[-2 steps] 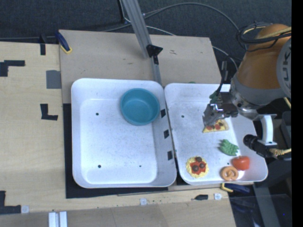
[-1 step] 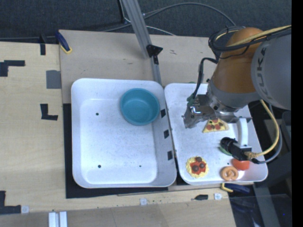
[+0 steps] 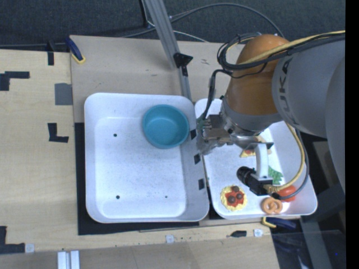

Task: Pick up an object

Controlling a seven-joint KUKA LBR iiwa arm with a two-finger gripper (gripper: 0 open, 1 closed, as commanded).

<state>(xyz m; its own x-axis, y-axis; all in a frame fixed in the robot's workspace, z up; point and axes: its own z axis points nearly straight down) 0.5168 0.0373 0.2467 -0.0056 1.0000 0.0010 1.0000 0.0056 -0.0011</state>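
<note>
Two bins (image 3: 101,167), one bowl (image 3: 165,126), perhaps four toys (image 3: 234,198)

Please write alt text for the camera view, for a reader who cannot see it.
A grey robot arm reaches over the right white bin, which holds small toy foods. The left white bin holds a blue bowl.

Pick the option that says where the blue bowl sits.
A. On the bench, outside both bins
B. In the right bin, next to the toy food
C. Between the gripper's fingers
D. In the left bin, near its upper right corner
D: the blue bowl rests inside the left bin, close to its upper right corner, apart from the toy food in the right bin.
</note>
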